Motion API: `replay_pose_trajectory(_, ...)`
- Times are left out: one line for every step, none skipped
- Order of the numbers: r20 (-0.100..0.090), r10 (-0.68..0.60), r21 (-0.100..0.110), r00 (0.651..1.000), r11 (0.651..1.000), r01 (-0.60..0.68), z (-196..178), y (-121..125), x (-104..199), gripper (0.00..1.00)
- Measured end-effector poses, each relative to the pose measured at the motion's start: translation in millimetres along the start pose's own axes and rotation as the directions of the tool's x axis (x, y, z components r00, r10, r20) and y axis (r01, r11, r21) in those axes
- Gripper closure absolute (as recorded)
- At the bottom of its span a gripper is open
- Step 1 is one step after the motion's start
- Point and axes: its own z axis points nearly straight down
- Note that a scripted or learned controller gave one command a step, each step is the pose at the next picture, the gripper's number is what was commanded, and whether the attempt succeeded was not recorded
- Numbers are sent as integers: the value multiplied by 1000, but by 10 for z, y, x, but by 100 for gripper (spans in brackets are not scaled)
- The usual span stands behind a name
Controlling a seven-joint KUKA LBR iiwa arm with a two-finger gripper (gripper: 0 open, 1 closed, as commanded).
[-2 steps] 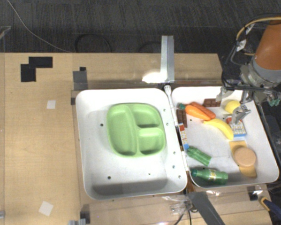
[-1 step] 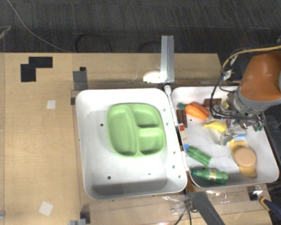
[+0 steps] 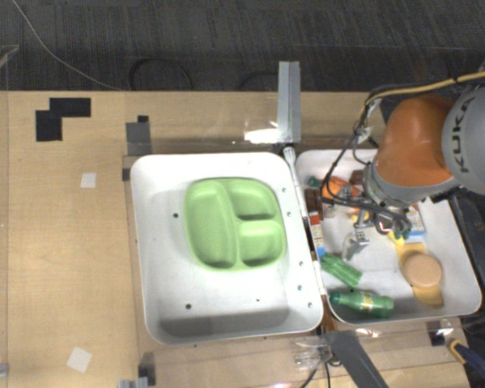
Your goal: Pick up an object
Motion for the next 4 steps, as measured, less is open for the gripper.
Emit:
replay_pose_trajectory(4, 197, 2, 980, 980, -197, -15, 6, 414, 0)
replay_pose_trajectory(1, -111, 2, 994, 994, 111, -10, -61, 208, 0)
replay_pose_trajectory(19, -116, 6, 993, 993, 116, -157, -46, 152, 100)
replay_pose_trajectory(-5, -311, 2, 950, 950, 311, -765, -545, 183, 100)
